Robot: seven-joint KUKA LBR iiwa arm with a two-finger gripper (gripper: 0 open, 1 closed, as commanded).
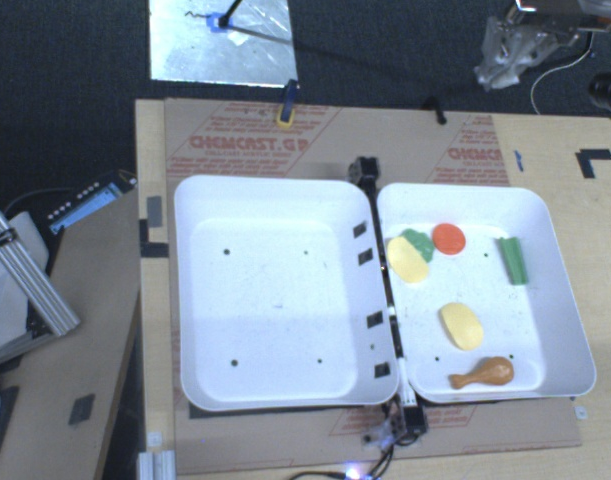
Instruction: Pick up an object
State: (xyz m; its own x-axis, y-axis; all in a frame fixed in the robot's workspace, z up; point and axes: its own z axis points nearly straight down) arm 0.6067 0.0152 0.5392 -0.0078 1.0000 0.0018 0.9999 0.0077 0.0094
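Note:
The right bin (pixel 560 298) holds several small items: a pale yellow piece (pixel 407 261) against its left wall, a dark green piece (pixel 419 241) touching it, an orange-red disc (pixel 448 238), a green stick (pixel 512 260) at the right, a yellow lump (pixel 462 326) and a brown drumstick shape (pixel 482 373) near the front wall. My gripper (pixel 500 68) hangs high at the top right, well behind the bins and above the dark floor, with nothing visible in it.
The left bin (pixel 190 298) sits beside the right one, joined by a black hinge strip (pixel 377 288). A shiny metal sheet (pixel 223 28) lies behind the bench. A yellow clip (pixel 285 116) stands at the back edge. An aluminium frame (pixel 25 278) is at the left.

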